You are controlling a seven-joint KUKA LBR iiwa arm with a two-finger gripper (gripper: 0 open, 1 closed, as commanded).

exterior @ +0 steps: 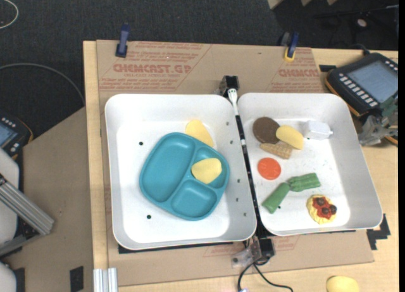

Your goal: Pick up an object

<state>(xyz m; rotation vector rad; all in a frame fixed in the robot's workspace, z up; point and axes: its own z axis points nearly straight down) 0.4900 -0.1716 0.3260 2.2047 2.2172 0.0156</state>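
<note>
Camera view: two shallow white bins sit side by side on a cardboard-covered bench, the left bin [120, 177] and the right bin [354, 158] meeting along a dark centre seam. In the left bin, a teal divided tray [166, 173] lies slightly tilted near the bin's centre. A pale yellow piece [206, 170] rests in the tray's compartment at 3 o'clock, and a second yellow piece [199, 132] lies on the bin floor, touching the tray's rim at 1 o'clock. In the right bin, a brown round piece [264, 128] lies at 11 o'clock from the bin's centre, with a yellow oval piece [290, 136] just beside it at its 4 o'clock and a tan waffle-like piece [276, 149] partly beneath both. A small white object [318, 130] sits at 1 o'clock from the bin's centre. An orange disc [269, 168] lies at 9 o'clock, apart from the others. A green elongated piece [290, 189] lies on a slant at 6 o'clock, and a small pizza-like piece [321, 208] with red spots lies near it at 5 o'clock. Two clamps, one blue [122, 40] and one yellow and blue [290, 45], grip the cardboard's far edge. A handheld control pendant [370, 82] rests at the bench's 2 o'clock corner. The state of the gripper's fingers cannot be told.
</note>
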